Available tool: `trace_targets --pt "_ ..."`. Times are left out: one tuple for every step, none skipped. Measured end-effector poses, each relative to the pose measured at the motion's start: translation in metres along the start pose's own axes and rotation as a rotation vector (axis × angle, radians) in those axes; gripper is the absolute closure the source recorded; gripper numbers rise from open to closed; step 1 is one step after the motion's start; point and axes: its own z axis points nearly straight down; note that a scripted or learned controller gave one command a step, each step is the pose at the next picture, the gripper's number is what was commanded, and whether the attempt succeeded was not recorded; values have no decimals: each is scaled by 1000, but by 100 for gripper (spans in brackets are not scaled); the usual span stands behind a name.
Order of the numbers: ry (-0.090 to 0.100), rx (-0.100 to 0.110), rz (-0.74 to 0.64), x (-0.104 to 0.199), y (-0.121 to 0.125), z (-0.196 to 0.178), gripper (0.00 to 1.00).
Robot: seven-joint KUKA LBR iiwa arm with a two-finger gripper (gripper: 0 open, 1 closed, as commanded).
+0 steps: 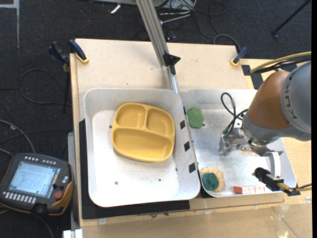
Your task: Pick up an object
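Hanging low over the right shallow white bin [247, 112], the two-finger gripper [226, 148] sits mid-floor; whether it is spread or pressed together cannot be told. Beyond it, toward the divider, lies a green lumpy object [195, 117]; nearer the front rim rests a tan disc with a green centre [211, 179].

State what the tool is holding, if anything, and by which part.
Nothing visibly: the tool hangs over bare floor of the right bin, no object seen between its fingers.

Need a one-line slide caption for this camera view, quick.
Gripper low in the right bin, between a green lump and a green-topped disc; yellow divided plate in the left bin.
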Motion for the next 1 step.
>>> trace_targets --pt "-1 -4 -4 5 -4 -60 100"
